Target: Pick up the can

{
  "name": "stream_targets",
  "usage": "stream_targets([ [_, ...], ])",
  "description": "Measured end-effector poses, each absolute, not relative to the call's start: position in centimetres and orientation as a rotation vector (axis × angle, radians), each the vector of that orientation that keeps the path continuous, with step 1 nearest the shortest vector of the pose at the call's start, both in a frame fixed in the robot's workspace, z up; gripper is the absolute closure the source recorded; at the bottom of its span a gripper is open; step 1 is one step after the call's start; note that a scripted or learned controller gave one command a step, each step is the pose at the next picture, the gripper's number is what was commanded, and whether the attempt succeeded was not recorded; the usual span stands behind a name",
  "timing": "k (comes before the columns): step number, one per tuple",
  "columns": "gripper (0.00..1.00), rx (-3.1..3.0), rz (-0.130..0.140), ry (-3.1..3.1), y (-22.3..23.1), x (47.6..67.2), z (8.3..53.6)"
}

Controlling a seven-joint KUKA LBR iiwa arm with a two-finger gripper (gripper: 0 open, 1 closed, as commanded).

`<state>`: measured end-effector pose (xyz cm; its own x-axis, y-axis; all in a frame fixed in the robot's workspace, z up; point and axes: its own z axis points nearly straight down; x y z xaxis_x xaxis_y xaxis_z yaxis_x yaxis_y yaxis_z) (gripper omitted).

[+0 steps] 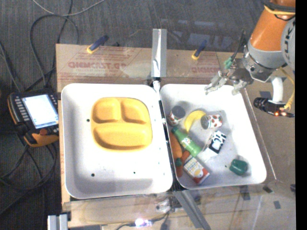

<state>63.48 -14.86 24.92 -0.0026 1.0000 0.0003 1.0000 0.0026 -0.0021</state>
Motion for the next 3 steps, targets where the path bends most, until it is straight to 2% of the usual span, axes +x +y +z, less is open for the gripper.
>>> stream_targets([
  [1,0.0,-2.229,-0.002,-2.216,-18.0,61.5,9.5],
  [2,0.0,-2.281,-0.011,-2.178,-19.6,59.4,9.1],
  [3,1.0,-2.28,-0.009,-2.179,-19.6,59.4,10.0],
])
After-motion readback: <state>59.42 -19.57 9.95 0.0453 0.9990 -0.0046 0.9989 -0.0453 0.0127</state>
